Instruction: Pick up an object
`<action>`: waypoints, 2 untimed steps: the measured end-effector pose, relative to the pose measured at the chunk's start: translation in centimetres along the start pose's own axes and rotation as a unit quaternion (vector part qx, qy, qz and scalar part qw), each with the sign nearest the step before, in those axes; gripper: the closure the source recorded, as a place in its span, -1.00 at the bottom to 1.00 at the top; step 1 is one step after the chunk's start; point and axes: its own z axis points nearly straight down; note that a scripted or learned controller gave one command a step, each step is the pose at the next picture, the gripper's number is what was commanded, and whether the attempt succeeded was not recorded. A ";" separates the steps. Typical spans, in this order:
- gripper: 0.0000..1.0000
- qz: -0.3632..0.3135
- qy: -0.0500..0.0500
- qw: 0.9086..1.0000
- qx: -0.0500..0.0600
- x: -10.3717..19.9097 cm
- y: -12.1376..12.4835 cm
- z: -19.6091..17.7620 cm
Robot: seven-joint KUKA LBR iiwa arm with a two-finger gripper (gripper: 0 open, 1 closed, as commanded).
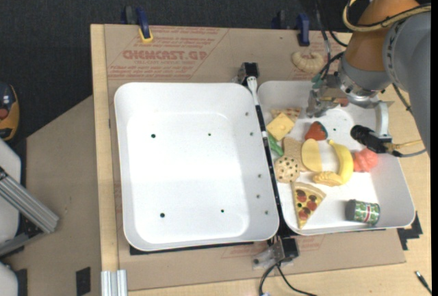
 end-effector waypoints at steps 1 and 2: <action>-1.00 0.000 0.000 1.000 0.001 0.0 0.0 0.1; -1.00 0.001 0.002 1.000 0.010 4.3 -6.9 1.8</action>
